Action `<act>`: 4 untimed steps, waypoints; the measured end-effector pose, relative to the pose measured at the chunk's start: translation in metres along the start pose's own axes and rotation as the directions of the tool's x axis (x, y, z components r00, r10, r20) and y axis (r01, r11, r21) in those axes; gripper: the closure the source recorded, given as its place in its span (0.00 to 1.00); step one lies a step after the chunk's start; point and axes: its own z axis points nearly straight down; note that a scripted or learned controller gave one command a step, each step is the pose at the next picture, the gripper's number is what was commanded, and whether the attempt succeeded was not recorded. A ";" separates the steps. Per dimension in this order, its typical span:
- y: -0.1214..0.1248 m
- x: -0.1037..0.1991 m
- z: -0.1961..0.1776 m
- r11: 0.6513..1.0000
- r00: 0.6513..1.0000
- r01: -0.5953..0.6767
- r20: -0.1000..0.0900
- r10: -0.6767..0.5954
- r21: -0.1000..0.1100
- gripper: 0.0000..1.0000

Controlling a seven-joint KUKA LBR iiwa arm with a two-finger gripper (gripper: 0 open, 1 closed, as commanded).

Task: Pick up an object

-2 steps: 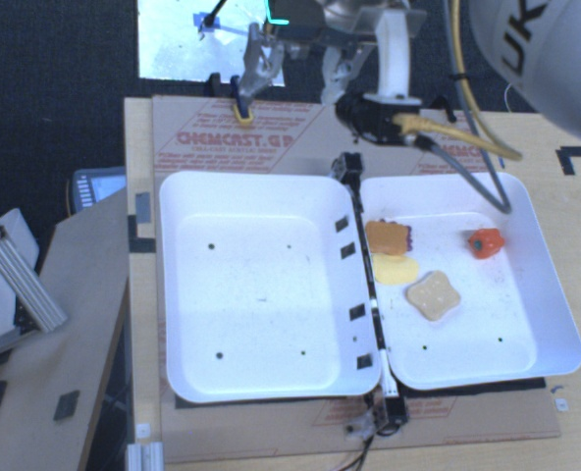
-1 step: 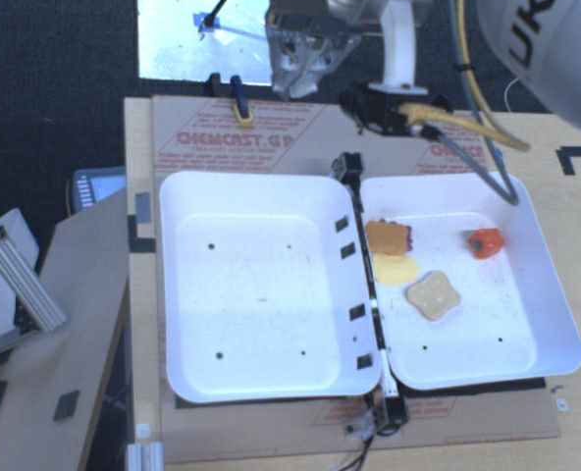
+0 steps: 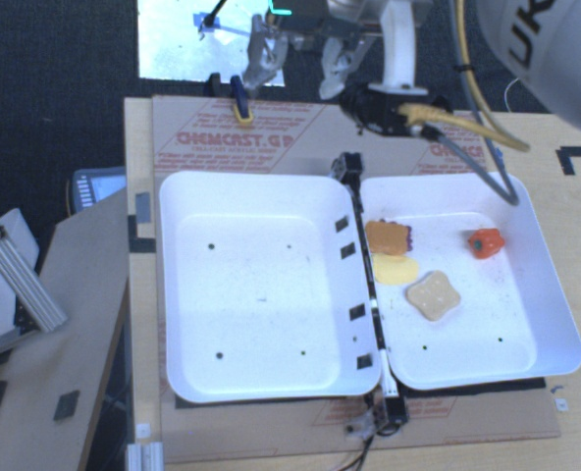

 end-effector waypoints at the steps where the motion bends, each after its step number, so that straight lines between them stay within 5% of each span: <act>1: 0.000 0.000 -0.012 1.000 1.000 0.003 -0.001 -0.003 -0.003 1.00; 2: 0.000 0.000 -0.011 1.000 1.000 0.003 -0.001 -0.003 -0.002 0.00; 3: 0.000 0.000 -0.011 1.000 1.000 0.003 -0.001 -0.003 -0.002 0.00; 4: 0.000 0.001 -0.023 1.000 1.000 0.006 -0.003 -0.006 -0.005 1.00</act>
